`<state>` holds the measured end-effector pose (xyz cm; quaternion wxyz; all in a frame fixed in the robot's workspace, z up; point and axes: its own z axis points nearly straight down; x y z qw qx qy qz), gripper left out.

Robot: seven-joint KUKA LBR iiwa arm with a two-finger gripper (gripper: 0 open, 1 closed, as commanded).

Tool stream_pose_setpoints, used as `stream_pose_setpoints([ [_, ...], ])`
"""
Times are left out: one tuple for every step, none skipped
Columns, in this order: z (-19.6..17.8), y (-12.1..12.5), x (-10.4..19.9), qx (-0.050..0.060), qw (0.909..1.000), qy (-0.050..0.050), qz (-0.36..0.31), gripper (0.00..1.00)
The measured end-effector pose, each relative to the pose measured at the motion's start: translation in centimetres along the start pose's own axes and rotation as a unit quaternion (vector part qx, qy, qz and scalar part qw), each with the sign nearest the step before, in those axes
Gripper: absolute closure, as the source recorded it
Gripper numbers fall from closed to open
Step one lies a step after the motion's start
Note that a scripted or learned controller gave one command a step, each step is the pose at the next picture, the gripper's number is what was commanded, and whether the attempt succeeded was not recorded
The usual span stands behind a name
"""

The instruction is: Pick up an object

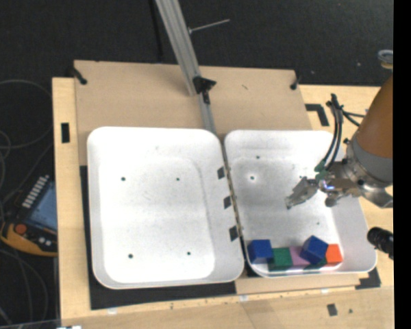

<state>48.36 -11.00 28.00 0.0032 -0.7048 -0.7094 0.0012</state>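
Claw (303, 192) above bare floor of right bin (274, 153), blocks (296, 252) along near rim.

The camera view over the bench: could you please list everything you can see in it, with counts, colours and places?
shallow white plastic bins: 2, white, side by side on the bench; left bin, right bin
blue blocks: 2, blue, near edge of the right bin; one at the left of the row, one further right
green block: 1, green, beside the left blue block
purple block: 1, pale purple, between the green block and the right blue block
orange block: 1, orange, right end of the row
metal rail: 1, grey, slanting down from the top to the bins' seam
handheld pendant: 1, dark with orange, left of the bench
gripper: 1, grey, above the right bin, nothing seen between its fingers
arm: 1, orange band, from the right
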Motion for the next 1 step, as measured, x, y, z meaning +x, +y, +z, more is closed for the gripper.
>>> stream_pose_setpoints([
  [-0.37, 0.09, -0.29, -0.004, 1.0, -0.001, 0.002, 0.0],
])
